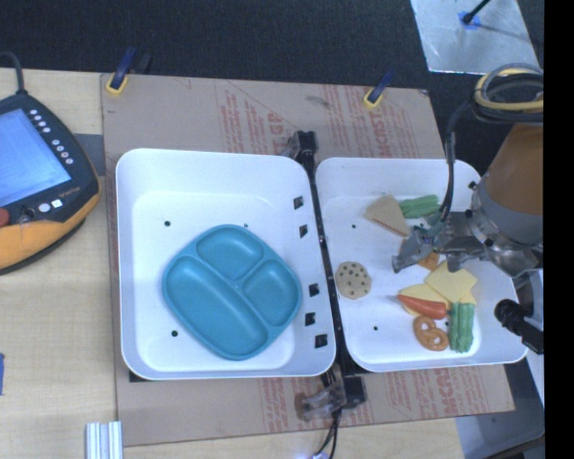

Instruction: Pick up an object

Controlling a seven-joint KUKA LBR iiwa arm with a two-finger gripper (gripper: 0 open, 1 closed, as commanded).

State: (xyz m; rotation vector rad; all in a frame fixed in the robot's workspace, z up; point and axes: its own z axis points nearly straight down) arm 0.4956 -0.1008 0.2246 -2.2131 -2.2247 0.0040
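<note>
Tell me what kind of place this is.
Probably a robotics lab bench rigged for pick trials: two white bins clamped on cardboard, a teach pendant at the left, and toy food such as a cookie.

The pincer (408, 255) hangs low in the right bin (364, 352) beside yellow cheese (450, 283); a blue tray (231, 291) fills the left bin (143, 180).

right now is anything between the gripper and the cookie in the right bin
Nothing visible. The gripper sits low in the right bin, and only bare white floor lies between it and the cookie to its left.
</note>
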